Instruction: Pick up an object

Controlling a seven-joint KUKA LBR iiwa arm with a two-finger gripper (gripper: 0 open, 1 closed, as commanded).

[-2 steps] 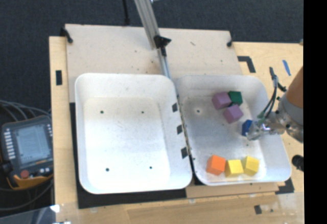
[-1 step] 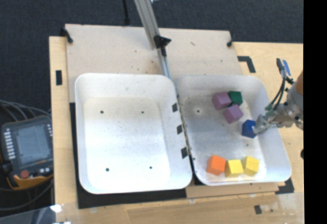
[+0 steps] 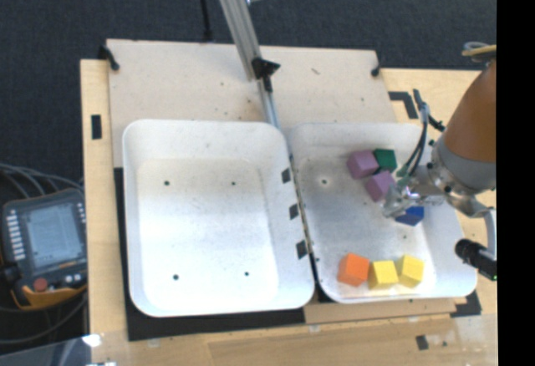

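Fingers [image 3: 403,204] sit low in the right bin [image 3: 330,218], directly over a blue block [image 3: 410,217] that peeks out just beneath them. Whether they are parted or closed on it cannot be told from this slant. Two purple blocks [image 3: 378,183] and a green block [image 3: 385,159] crowd just beyond the fingers, touching one another. An orange block [image 3: 354,269] and two yellow blocks [image 3: 385,274] lie well to their near side. This looks like the grasp step. Next comes a firm close on the blue block and a straight lift, clear of the nearest purple one.
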